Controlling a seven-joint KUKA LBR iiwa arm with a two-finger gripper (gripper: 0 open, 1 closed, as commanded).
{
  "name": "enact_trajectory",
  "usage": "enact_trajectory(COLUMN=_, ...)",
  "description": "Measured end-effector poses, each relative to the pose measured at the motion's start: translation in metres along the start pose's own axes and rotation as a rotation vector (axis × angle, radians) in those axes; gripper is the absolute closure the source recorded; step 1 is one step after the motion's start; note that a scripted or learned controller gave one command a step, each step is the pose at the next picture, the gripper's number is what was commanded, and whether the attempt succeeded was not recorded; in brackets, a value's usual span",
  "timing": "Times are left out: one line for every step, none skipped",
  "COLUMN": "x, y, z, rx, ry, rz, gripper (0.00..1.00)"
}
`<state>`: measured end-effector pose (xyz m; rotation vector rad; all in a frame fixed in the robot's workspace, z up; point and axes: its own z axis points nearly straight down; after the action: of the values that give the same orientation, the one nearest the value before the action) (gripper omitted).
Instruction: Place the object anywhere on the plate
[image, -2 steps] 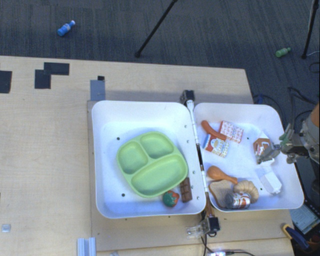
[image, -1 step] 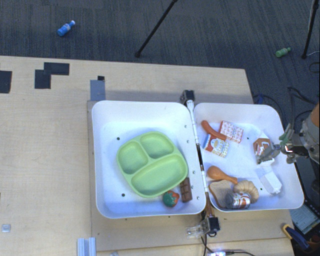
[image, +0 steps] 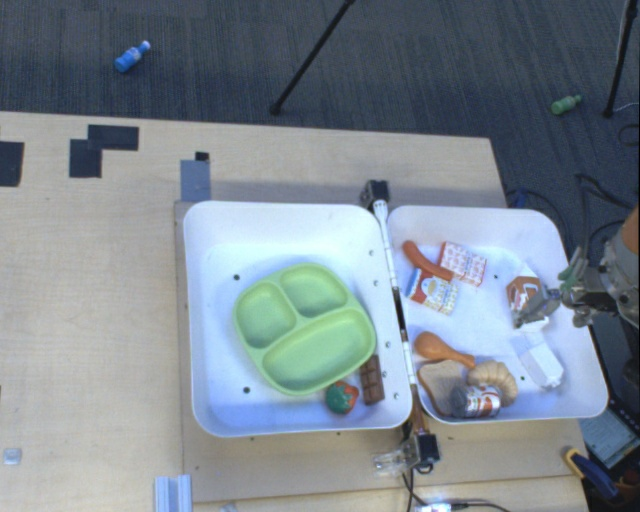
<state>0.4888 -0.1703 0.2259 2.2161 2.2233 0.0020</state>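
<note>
The pincer (image: 545, 305) hangs over the right bin (image: 560, 235) at about three o'clock; whether it's open or closed I cannot tell. Just at its ten o'clock lies a brown packet (image: 521, 291). The green divided plate (image: 305, 328) rests in the left bin (image: 215, 300), a red-and-green fruit (image: 341, 398) touching its five o'clock rim

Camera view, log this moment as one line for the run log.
arm: over right bin | gripper: beside brown packet, nothing seen held | green plate: left bin, no item on it | step: pick pending
</note>
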Motion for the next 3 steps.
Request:
enact_trajectory(x=0.0000, y=0.0000, z=0.0000, rx=0.000, ry=0.000, rz=0.000, gripper=0.00)
enact_trajectory(x=0.0000, y=0.0000, z=0.0000, rx=0.000, ry=0.000, rz=0.000, gripper=0.00)
enact_trajectory(x=0.0000, y=0.0000, z=0.0000, rx=0.000, ry=0.000, rz=0.000, gripper=0.00)
